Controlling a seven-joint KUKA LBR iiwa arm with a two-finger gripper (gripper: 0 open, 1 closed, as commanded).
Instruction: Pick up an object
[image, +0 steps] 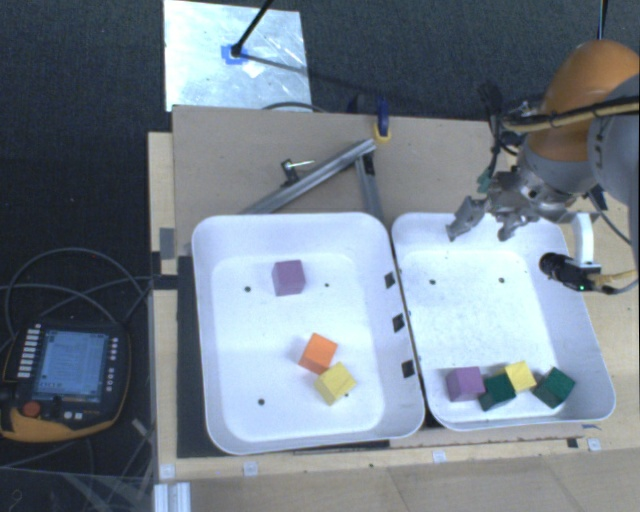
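Camera view: the left bin (215, 300) holds a purple cube (288, 277), an orange cube (318, 351) and a yellow cube (336, 382) touching it. The right bin (580, 330) has four blocks (508, 383) crowded along its near edge. The claw (486, 222) hangs open and empty over that bin's far rim. Best to descend on a block's free sides.

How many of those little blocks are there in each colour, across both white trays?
Purple: 2, one in the left tray, one in the right
Yellow: 2
Green: 2
Orange: 1
Total: 7 blocks
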